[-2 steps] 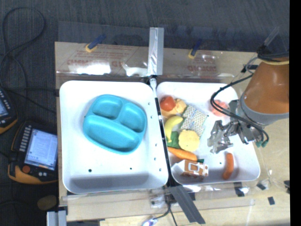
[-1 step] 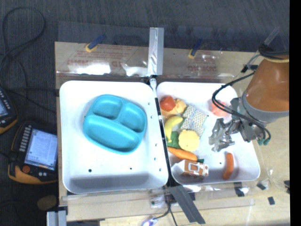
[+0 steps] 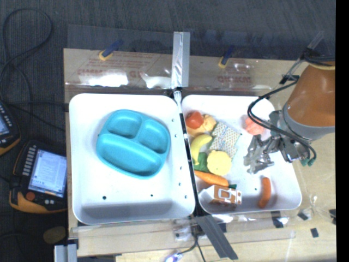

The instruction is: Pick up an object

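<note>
Roughly, left bin (image 3: 82, 201) holds a blue divided plate (image 3: 133, 142); right bin (image 3: 283, 201) has toy food: tomato (image 3: 193, 119), banana (image 3: 199, 144), carrot (image 3: 211, 178), carton (image 3: 224, 194), then sausage (image 3: 264, 191) near the right corner. Gripper (image 3: 256, 158) hovers just beyond the sausage; whether it is released or clenched, cannot tell. Sausage looks light, smooth, probably slippery plastic; take it across mid-length.

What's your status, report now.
End effector over right bin, fingers unclear. Nothing seen held. Sausage nearest, lying free. Toy food pile crowds bin's left side.
</note>
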You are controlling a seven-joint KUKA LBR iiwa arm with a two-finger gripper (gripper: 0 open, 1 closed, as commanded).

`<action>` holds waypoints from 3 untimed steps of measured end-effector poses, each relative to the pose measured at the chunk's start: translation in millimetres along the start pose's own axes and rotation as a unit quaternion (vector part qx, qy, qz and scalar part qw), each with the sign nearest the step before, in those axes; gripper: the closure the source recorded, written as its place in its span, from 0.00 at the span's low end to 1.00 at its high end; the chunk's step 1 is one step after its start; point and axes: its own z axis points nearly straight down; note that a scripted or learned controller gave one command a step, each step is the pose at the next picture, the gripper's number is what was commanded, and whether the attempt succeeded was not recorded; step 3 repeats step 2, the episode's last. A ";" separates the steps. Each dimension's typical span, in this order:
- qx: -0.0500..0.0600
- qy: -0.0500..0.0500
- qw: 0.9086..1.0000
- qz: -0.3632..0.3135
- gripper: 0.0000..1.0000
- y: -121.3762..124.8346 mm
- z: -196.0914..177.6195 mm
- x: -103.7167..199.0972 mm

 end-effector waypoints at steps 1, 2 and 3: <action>-0.002 0.001 0.997 0.083 1.00 28.2 117.2 4.4; -0.002 0.001 0.996 0.093 1.00 -8.3 -11.0 21.5; -0.002 0.001 0.996 0.093 1.00 -8.3 -11.0 21.5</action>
